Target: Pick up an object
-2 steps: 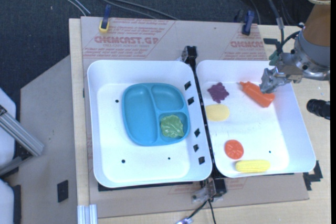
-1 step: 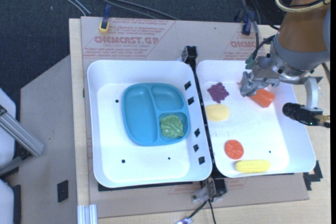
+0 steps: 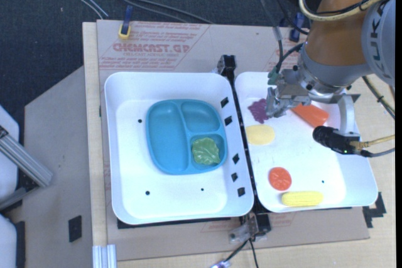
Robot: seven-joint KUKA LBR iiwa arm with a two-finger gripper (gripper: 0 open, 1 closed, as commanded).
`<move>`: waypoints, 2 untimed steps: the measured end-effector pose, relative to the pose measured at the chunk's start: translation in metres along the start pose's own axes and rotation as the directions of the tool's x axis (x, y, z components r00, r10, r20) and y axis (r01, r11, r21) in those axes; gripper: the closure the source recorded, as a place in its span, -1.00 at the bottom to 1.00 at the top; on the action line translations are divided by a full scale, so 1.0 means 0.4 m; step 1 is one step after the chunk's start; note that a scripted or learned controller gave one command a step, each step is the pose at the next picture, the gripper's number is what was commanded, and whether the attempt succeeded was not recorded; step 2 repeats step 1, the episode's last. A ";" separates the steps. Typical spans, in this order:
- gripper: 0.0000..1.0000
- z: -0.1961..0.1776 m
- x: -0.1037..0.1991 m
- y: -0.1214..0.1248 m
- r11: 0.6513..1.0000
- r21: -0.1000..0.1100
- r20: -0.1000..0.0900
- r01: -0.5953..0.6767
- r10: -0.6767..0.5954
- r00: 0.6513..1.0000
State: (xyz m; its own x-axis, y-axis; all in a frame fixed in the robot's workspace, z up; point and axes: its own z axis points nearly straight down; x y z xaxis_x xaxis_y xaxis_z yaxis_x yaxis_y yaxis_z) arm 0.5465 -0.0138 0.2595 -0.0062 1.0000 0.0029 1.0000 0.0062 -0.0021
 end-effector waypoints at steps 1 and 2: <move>1.00 0.050 0.130 -0.031 1.000 0.003 0.000 -0.001 0.001 1.000; 1.00 0.050 0.130 -0.031 1.000 0.003 0.000 -0.001 0.001 1.000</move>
